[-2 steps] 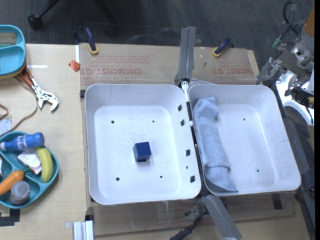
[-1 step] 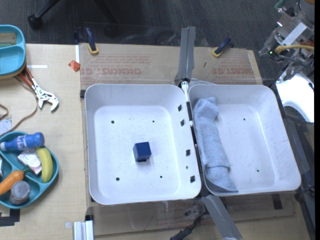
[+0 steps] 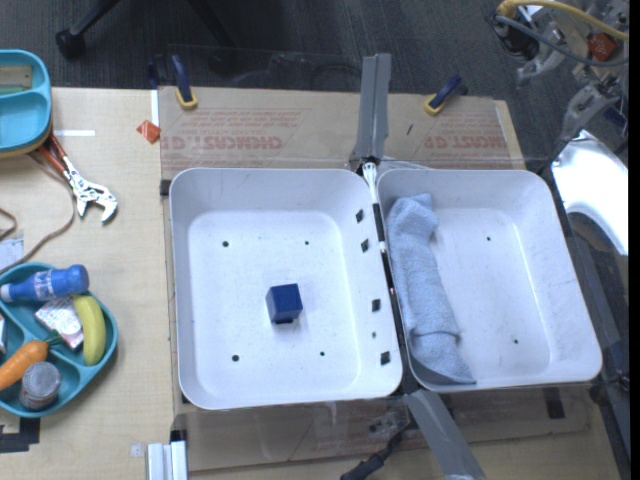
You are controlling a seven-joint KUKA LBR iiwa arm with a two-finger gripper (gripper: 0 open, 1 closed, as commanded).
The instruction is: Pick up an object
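Overhead, arm (image 3: 590,183) sat at right edge beside right bin (image 3: 540,268); gripper state: cannot tell. Small blue cube (image 3: 284,302) lay near middle of left bin (image 3: 200,268), untouched, well apart from arm. Grey cloth (image 3: 422,283), soft and rumpled, stretched along right bin's left wall. Both bins white, shallow, smooth plastic, touching at divider.

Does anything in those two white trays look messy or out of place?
Little stands out. A grey cloth lies rumpled lengthwise along the right bin's left wall rather than folded. The blue cube sits a little askew in the left bin.
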